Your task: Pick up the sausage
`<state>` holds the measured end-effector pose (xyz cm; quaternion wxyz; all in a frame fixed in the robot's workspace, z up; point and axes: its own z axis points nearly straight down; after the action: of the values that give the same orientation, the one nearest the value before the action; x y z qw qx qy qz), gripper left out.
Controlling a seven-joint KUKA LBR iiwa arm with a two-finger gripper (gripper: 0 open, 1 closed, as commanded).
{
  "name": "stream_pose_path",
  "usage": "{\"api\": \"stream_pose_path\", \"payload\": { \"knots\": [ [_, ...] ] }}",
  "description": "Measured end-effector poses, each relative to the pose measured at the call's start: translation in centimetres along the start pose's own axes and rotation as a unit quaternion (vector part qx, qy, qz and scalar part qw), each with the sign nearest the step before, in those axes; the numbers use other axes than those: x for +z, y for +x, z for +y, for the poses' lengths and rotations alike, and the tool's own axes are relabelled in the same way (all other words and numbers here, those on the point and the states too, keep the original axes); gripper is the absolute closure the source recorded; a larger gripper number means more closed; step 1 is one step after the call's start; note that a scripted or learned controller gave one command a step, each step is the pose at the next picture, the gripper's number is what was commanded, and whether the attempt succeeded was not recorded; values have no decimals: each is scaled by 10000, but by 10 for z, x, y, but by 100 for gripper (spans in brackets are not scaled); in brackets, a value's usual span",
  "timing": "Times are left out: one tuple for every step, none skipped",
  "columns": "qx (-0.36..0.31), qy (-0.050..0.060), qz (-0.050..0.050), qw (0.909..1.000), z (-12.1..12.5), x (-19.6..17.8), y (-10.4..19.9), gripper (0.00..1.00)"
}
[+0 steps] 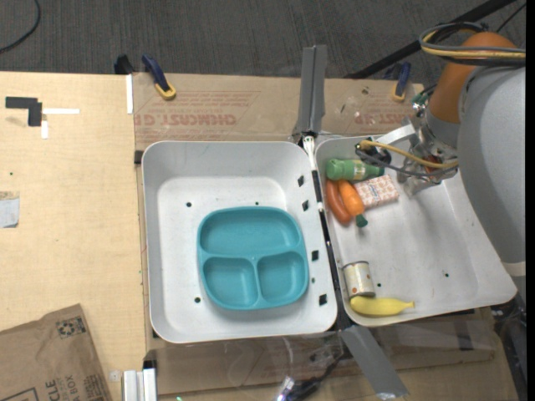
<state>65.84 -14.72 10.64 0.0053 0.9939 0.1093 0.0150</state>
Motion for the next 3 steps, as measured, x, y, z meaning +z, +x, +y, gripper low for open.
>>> {"api": "stream_pose_path", "payload": {
  "knots": [
    [40,60,-4,10000,16,0,2,0],
    [-127,47,22,9999,44,-2,-2,0],
    [53,-23,24,10000,35,-3,-2,0]
  ]
}}
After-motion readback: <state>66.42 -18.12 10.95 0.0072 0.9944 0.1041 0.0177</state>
